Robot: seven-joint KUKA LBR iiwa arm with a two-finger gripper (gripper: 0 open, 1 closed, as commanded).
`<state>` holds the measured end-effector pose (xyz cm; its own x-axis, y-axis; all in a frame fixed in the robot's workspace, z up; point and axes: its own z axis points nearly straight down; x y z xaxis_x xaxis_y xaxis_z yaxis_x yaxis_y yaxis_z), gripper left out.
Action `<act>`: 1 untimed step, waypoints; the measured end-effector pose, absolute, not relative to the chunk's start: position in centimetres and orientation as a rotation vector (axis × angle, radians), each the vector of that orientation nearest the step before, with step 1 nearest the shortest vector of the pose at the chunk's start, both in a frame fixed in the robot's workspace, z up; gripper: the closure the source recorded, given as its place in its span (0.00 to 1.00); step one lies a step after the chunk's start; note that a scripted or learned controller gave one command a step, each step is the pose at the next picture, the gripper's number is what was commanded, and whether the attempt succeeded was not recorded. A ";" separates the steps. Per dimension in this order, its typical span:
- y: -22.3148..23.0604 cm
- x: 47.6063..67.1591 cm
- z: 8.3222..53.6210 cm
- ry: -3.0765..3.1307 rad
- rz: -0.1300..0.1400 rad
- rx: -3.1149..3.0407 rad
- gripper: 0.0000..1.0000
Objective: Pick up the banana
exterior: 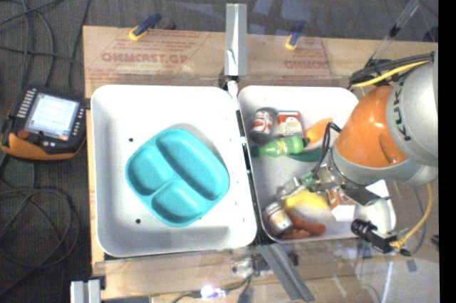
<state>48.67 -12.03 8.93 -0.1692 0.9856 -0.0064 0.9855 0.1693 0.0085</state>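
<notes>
- Fingers of the gripper [311, 186]: down in the right bin [251, 173], partly hidden under the wrist; whether they stand apart or closed cannot be told, and nothing can be seen held between them.
- Banana [308, 202]: yellow, lying just below the fingers, apparently touching or nearly so, though the metal parts blur the contact. Likely a toy: light, stiff, smooth-skinned, so apt to slip. Best taken across the thick middle, with the fingers square to its length.
- Sausage [306, 228]: reddish-brown, beyond the banana on the side away from the fingers, at the bin's near wall.
- Small can [276, 214]: beside the banana, to the fingers' lower left; it could crowd a wide grasp.
- Green bottle [279, 147]: above the fingers, lying on its side.
- Red can [263, 122] and red-and-white packet [288, 123]: further above, well apart from the fingers.
- Blue divided tray [178, 175]: in the left bin [107, 152], well apart to the fingers' left.
- Arm [377, 141]: orange band over the bin's right part, hiding whatever lies beneath.
</notes>
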 end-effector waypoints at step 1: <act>-12.1 48.9 9.9 2.393 0.007 2.016 1.00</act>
<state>48.85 -12.06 9.93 -0.1694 0.9855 -0.0066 0.9855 0.1695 0.0118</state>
